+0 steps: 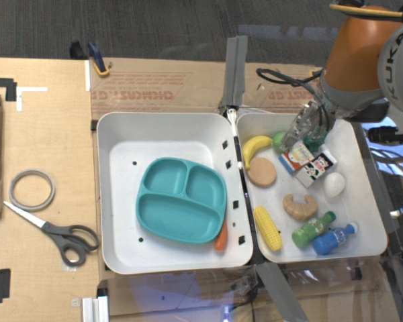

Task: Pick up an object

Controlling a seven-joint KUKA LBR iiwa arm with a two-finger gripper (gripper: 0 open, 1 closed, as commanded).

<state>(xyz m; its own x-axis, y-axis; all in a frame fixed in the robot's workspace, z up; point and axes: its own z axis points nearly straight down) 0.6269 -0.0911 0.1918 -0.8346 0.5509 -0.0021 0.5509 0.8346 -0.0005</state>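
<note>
Objects fill the right bin (363, 180): a banana (254, 147), corn (267, 228), a croissant (300, 206), an egg (334, 184), two bottles and a small printed carton (309, 163) whose writing is unreadable. Above the carton, at upper right, hangs the gripper (302, 134); its state cannot be told. "UK" shows on the arm (363, 52).

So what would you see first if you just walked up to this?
Probably the big teal tray in the left bin, with a carrot at its edge. Then the orange-banded arm, its pincer over the right bin crowded with toy food like a banana and corn.
</note>
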